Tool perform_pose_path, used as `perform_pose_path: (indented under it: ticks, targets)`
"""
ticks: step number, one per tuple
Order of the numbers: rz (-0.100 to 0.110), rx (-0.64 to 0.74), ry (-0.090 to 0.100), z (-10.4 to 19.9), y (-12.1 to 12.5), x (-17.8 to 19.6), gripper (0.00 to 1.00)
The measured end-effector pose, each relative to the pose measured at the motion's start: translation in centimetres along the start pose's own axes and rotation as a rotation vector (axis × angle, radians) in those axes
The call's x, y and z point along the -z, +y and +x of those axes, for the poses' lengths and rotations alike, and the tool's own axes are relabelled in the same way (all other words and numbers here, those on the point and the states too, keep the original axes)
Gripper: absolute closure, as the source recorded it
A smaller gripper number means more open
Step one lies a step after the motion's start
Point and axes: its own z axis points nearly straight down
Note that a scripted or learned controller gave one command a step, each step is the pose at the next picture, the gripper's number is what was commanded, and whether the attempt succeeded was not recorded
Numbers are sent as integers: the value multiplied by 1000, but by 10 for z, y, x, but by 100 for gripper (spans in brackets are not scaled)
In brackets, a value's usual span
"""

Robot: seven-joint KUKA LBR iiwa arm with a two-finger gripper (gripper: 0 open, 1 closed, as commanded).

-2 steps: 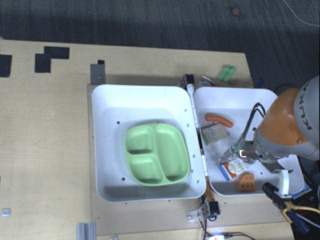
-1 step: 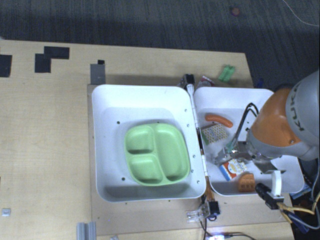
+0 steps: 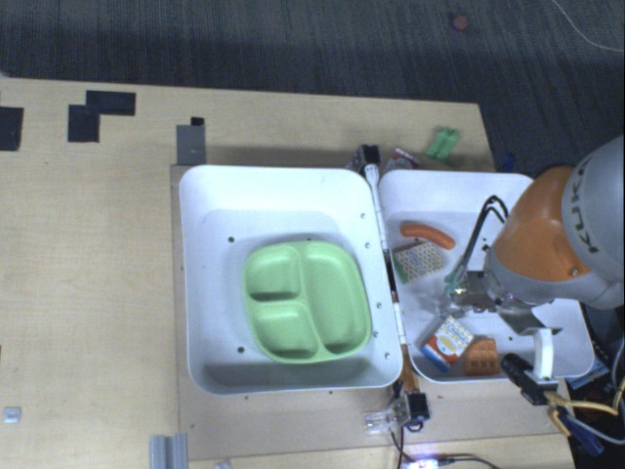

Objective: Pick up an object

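Reach step: the end effector (image 3: 457,306) hangs low in the right bin (image 3: 508,189), finger state unreadable, just above a small packet (image 3: 451,340) beside an orange block (image 3: 480,357); next move likely needs a straight descent onto the packet.

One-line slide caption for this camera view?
KUKA arm reaches over the right bin of small items; green divided plate fills the left bin.

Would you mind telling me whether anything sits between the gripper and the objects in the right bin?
Nothing visible does. The gripper hangs over the right bin, between the patterned packet and the small carton. The orange sausage and brown block lie openly as well.
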Motion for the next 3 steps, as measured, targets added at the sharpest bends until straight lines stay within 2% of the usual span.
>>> perform_pose_path:
  ticks: [1, 2, 3]
  targets:
    - [16, -2, 3, -72, -5, 20, 100]
    - [16, -1, 4, -71, -5, 20, 0]
    - [12, 0, 4, -36, 25, -13, 0]
